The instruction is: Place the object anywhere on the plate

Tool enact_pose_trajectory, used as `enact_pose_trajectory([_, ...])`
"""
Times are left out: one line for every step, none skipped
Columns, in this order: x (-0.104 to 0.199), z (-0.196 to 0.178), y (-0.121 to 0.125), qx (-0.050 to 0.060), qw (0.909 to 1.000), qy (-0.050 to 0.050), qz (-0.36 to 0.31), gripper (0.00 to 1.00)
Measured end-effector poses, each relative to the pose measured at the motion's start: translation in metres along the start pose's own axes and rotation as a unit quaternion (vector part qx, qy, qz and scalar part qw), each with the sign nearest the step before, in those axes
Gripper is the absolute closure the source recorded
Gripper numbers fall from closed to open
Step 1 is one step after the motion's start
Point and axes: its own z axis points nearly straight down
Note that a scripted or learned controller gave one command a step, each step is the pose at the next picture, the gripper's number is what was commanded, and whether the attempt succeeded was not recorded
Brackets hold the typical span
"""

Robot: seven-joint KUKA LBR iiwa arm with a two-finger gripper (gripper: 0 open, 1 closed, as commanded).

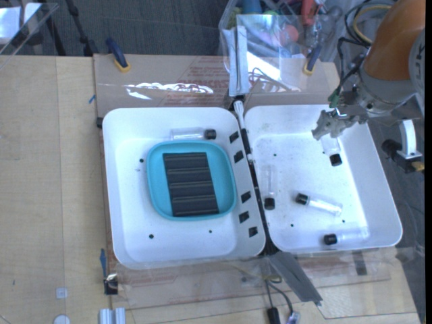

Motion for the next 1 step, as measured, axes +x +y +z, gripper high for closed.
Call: enact_pose_trajectory([0.0461,0.0176,-0.036,0.001,0.9986,0.002,-0.053,1.0])
